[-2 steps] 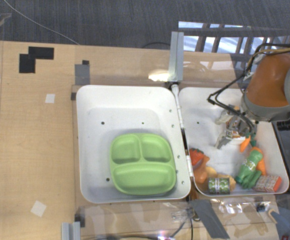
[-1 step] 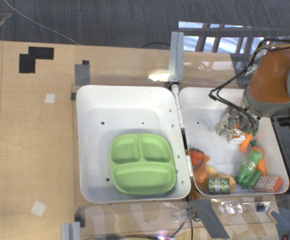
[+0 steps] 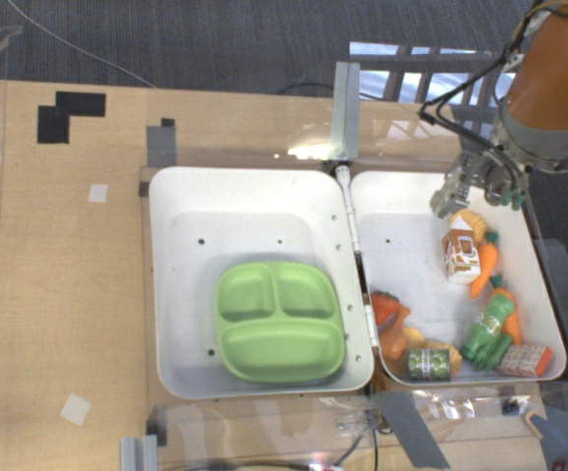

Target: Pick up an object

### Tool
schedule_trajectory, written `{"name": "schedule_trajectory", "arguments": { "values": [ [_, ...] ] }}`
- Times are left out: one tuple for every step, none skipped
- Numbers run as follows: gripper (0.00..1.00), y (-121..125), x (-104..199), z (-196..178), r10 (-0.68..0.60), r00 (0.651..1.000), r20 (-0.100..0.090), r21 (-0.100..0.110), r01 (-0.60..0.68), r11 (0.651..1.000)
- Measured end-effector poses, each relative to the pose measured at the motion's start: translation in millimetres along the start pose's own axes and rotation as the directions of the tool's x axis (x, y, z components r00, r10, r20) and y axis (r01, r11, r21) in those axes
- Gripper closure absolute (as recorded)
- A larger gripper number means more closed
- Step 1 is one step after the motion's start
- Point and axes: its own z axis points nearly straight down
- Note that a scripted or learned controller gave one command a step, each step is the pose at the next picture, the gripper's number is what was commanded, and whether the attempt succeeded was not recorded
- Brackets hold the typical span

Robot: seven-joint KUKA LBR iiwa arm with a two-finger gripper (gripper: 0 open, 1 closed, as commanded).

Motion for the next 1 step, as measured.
{"name": "schedule_trajectory", "arguments": {
  "values": [
    [0.00,-2.4,2.2,6.6,0.003,1.000,-0.013,0.003,-0.003,1.000]
  ]
}}
